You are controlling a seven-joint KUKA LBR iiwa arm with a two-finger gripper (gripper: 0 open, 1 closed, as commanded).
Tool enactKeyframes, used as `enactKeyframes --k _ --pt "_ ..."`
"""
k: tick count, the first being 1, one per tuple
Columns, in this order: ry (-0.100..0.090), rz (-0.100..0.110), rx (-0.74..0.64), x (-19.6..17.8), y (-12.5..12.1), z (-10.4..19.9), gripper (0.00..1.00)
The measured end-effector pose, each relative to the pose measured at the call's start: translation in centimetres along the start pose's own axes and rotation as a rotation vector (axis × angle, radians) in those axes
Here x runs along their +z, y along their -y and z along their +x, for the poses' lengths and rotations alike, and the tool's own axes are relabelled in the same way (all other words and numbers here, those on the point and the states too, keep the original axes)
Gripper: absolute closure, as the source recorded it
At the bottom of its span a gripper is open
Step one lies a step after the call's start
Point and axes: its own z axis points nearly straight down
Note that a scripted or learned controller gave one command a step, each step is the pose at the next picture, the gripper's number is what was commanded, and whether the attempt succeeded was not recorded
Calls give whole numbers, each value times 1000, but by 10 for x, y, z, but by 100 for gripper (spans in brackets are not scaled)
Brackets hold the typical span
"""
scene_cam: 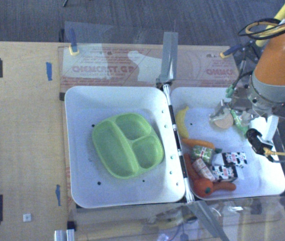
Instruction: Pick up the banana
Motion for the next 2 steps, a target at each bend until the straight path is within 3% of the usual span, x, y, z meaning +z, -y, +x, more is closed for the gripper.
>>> enactKeyframes --k 1,2 --pt "1 -1 162 16 -6 81 0" --pt "9 -4 365 52 -22 197 0"
